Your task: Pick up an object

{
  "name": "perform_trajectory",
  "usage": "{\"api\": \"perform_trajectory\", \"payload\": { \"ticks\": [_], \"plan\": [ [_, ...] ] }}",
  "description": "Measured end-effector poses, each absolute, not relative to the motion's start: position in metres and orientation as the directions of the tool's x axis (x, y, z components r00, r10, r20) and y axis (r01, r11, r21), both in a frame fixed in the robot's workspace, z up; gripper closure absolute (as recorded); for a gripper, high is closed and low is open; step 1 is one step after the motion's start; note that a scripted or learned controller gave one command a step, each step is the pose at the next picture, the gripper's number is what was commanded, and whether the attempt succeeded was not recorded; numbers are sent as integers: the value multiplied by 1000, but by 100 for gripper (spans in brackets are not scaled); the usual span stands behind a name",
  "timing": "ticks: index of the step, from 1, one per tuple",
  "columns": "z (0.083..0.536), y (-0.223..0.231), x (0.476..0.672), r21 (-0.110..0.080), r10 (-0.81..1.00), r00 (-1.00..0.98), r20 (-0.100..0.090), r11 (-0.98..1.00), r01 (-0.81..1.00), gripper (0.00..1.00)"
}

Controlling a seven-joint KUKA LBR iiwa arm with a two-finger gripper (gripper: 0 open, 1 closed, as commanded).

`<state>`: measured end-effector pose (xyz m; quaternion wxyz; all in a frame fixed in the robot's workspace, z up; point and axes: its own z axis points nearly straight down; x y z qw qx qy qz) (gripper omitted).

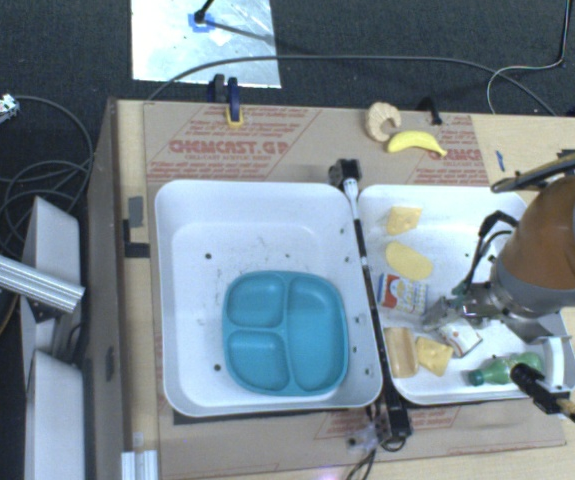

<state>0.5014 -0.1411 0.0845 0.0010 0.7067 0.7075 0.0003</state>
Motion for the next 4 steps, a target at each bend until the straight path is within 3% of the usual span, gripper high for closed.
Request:
{"api": "perform_trajectory", "payload": {
  "ticks": [1, 2, 3, 4],
  "plan": [
    [85, -207, 487, 2, 1000, 0, -2, 0, 1000, 0],
    [109, -171, 570, 4, 1000, -4, 0, 4, 1000, 0],
    [86, -103, 669, 2, 1000, -6, 1, 6, 1000, 0],
    [84, -90, 606, 1, 1000, -2, 0, 2, 1000, 0]
  ]
}}
